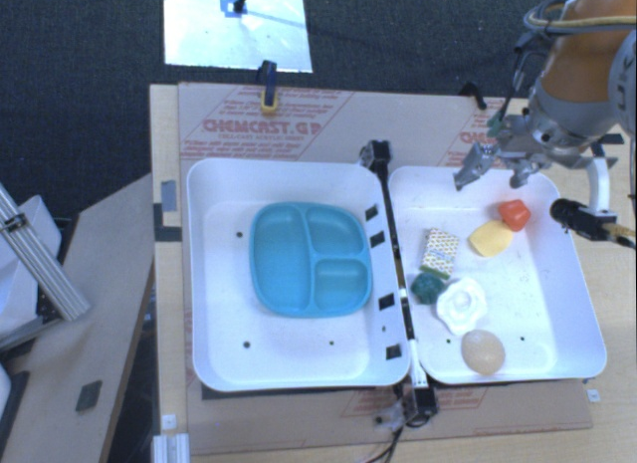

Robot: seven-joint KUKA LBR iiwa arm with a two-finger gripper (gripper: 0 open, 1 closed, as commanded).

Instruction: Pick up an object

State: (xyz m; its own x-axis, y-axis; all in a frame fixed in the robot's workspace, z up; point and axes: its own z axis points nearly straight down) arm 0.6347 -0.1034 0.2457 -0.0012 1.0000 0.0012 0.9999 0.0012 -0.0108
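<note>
The right bin (557,351) holds several small items: an orange-red piece (515,214), a yellow lump (491,239), a patterned yellow-and-white block (441,250), a dark green piece (429,287), a white fried-egg shape (462,305) and a tan egg (484,351). My gripper (496,171) hangs over the back of this bin, above and behind the orange-red piece. Its two fingers are spread, with nothing between them.
The left bin (214,342) contains a blue divided plate (309,259). A black clamp strip (390,262) runs between the bins. A yellow clip (269,101) sits on the cardboard behind the left bin. A grey side table (80,282) stands at left.
</note>
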